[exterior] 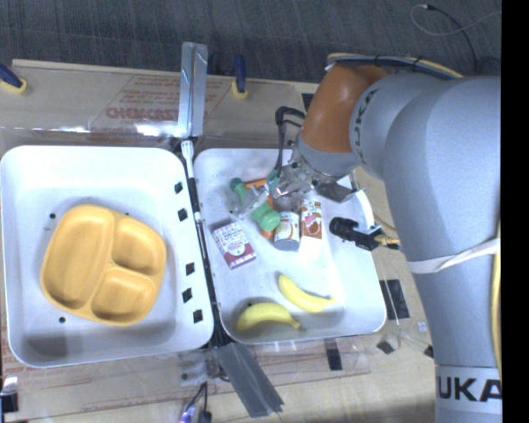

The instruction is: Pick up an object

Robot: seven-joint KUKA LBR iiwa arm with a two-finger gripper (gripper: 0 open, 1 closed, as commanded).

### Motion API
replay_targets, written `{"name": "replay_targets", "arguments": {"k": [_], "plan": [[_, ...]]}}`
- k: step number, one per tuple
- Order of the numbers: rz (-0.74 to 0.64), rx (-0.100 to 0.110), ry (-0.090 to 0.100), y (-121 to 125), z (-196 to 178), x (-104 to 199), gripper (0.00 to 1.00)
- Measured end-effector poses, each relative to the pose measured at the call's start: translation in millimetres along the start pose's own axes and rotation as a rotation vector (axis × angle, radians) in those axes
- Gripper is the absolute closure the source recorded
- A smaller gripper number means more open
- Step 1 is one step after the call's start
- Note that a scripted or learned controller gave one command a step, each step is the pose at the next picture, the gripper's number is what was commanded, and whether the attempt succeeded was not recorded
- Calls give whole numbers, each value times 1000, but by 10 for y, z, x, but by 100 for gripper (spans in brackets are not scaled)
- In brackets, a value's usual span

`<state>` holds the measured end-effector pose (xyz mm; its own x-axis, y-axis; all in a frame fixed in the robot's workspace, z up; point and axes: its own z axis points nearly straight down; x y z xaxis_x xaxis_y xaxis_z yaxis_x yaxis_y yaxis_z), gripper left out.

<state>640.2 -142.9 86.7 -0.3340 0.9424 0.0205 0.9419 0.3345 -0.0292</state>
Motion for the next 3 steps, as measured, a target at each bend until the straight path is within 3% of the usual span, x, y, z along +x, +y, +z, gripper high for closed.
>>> {"name": "replay_targets", "arguments": {"k": [1,2,3], "plan": [[-4,-2,-4,10,-84,-8,100],[38,-25,-19,342,-1028,566,100],[-17,-25,-20,163,-1585,307,100]]}}
